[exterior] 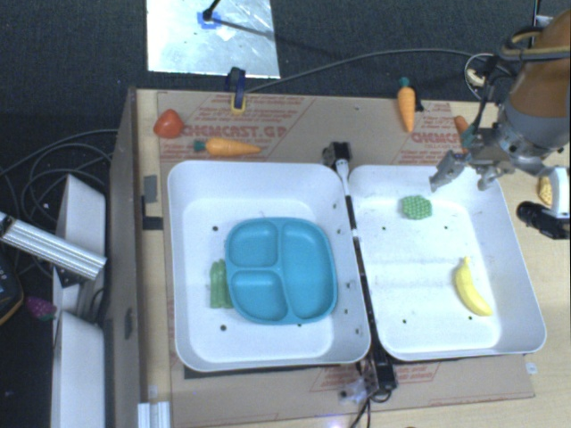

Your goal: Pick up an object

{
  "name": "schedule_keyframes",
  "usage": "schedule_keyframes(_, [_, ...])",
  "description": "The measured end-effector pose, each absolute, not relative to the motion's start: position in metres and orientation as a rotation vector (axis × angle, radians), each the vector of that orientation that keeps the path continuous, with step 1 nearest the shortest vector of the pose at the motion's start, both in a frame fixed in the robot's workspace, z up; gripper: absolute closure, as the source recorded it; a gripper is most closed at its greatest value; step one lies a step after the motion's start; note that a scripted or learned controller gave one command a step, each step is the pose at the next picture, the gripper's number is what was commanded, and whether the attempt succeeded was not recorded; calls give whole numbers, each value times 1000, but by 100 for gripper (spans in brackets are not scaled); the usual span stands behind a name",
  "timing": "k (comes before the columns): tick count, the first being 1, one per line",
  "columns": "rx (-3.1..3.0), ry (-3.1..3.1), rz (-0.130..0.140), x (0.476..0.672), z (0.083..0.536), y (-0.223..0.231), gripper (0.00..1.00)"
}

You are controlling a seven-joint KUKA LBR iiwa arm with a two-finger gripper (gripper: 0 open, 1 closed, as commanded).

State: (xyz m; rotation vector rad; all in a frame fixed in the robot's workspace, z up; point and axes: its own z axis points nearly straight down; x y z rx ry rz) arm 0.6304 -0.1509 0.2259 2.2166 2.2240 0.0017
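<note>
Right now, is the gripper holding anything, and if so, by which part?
Nothing is held. The gripper hangs open over the right bin's far edge, with nothing between its fingers. The green round object and the banana lie apart in that bin.

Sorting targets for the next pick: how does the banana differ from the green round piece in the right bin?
The banana is yellow, long and curved; the green round piece is a small bumpy disc. The banana lies near the right bin's right side, farther from the gripper; the green round piece lies close below it. Both rest loose on the bin floor.
</note>
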Motion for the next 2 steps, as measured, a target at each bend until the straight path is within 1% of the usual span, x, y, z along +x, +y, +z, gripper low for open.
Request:
schedule_keyframes(1, [2216, 2226, 0, 668, 152, -166, 0])
schedule_keyframes(2, [2217, 2227, 0, 668, 84, -153, 0])
